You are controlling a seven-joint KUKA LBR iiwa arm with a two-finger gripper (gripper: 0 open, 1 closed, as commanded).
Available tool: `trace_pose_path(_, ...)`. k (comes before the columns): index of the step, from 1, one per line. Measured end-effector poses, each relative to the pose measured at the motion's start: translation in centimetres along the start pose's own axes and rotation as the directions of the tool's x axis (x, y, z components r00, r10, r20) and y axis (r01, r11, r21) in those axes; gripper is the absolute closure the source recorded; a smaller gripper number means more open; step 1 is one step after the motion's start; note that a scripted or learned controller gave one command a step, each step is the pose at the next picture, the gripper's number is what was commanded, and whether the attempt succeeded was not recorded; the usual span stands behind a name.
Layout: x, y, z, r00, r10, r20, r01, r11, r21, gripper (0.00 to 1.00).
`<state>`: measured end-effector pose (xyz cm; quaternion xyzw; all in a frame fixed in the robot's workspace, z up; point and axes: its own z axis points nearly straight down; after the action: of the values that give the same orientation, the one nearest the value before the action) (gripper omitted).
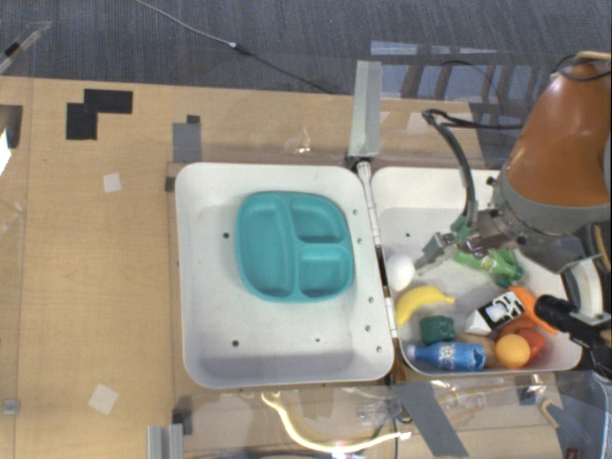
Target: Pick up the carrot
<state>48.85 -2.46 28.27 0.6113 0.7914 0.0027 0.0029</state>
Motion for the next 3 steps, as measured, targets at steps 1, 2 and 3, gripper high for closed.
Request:
trace_pose_path(1,2.69,0.41,10.13,0.999,0.042,-0.002,-0.042,0.999,0.011,0.00)
trace_pose_path(2,2.59,0.51,9.86,0.999,0.044,-0.001,-0.044,0.999,0.005,0.00)
trace_pose_path(3,2.59,0.52,9.85,0.999,0.044,-0.001,-0.044,0.999,0.005,0.00)
